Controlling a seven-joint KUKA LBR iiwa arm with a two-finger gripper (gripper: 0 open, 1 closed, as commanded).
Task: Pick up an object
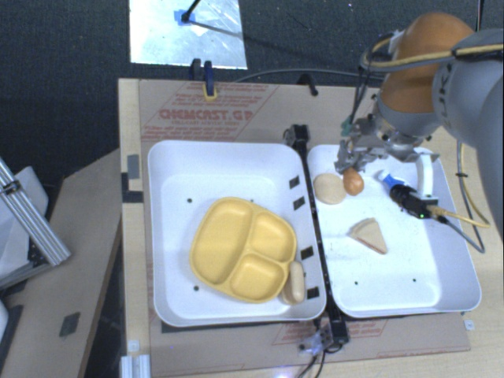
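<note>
Smooth brown oval egg lies in the white plastic bin just beside the gripper, long axis pointing toward it. Matte pale bun near; tan wedge farther. Claw's state: cannot tell.

Two bins side by side on a board; left bin holds a tray toward its front right; a roll, maybe touching the tray, lies at the tray's front right corner by the bin's right wall; right bin: bun back left, egg touching its right side; wedge in front of them, apart; gripper just behind the egg.
</note>
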